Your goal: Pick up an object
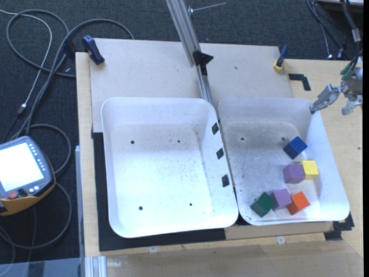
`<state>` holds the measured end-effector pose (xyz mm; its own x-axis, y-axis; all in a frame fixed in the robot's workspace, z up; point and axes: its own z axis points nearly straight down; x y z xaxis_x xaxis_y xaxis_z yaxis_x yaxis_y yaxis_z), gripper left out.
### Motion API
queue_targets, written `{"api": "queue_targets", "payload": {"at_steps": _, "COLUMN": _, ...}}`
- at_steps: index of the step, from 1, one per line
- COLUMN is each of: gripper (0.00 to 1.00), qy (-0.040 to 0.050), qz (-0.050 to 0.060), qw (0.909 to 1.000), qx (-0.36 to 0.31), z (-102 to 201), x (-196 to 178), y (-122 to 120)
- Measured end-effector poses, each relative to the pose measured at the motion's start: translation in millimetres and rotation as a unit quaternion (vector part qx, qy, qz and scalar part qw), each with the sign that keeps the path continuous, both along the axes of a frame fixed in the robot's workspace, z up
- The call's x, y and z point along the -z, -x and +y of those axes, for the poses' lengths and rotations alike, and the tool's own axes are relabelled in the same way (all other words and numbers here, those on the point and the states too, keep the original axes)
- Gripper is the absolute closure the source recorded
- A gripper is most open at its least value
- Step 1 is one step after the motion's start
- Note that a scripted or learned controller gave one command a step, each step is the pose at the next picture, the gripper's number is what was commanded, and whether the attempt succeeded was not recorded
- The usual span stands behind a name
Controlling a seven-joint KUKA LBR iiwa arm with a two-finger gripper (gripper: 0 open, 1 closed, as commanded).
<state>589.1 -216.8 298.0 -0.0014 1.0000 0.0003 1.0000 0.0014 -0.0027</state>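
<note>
Picking target: the front cluster in the right bin (328, 172), where green cube (263, 203), purple cube (282, 197) and orange cube (300, 201) crowd together.
Easier choice: blue cube (295, 146) stands apart; descend centred over it.
Gripper (337, 98): at the bin's far right rim, holding nothing; open or closed, I cannot tell.

We see a pale bench (150, 68). Two white bins lie on it: left bin (115, 154), right bin (328, 172).
</note>
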Motion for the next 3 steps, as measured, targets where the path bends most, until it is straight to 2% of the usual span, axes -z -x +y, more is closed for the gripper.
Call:
{"api": "queue_targets", "payload": {"at_steps": 1, "gripper": 0.00, "qy": -0.0016, "qz": 0.003, "qw": 1.0000, "qx": 0.000, "z": 21, "x": 177, "y": -28}}
{"api": "queue_targets", "payload": {"at_steps": 2, "gripper": 0.00, "qy": -0.0011, "qz": 0.003, "qw": 1.0000, "qx": 0.003, "z": 2, "x": 200, "y": 41}}
{"api": "queue_targets", "payload": {"at_steps": 3, "gripper": 0.00, "qy": -0.0030, "qz": 0.001, "qw": 1.0000, "qx": -0.003, "z": 123, "x": 199, "y": 78}}
